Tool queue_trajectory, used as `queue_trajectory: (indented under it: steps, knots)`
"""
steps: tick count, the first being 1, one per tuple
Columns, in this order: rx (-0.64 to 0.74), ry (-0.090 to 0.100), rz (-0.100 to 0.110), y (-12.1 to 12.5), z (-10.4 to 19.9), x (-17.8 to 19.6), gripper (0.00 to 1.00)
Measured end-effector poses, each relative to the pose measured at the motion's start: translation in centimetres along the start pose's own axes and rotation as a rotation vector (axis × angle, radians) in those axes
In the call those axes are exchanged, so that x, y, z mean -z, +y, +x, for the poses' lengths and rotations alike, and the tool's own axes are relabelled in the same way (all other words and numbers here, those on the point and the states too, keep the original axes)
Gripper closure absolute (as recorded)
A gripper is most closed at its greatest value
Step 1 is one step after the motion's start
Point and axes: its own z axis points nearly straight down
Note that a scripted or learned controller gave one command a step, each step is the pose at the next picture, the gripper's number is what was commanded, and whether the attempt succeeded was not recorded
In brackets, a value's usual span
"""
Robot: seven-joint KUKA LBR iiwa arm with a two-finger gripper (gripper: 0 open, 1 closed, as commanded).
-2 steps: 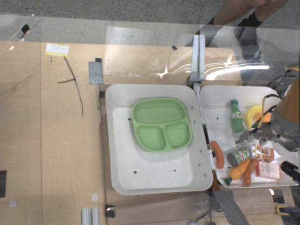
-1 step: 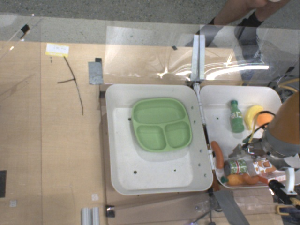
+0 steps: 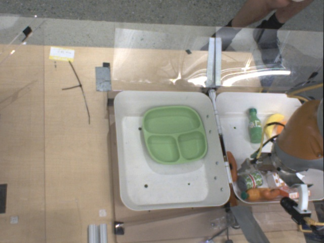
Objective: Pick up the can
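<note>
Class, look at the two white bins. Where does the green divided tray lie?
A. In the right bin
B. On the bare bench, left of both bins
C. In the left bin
C: the green divided tray lies flat inside the left bin, away from the right bin.

Pale green divided plate (image 3: 175, 134), green bottle (image 3: 254, 125), white bins (image 3: 167, 196).

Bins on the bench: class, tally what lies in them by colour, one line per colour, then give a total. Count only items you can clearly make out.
Green: 2, the plate in the left bin and the bottle in the right bin
Yellow: 1, the item beside the bottle
Orange: 1, the piece by the near rim
Mixed label: 1, the can
Total: 5
</note>
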Motion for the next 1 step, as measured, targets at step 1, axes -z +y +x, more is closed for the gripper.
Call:
queue_trajectory:
  steps: [1]
  knots:
    - [0.002, 0.003, -0.003, 0.21, 0.09, 1.08, 1.00]
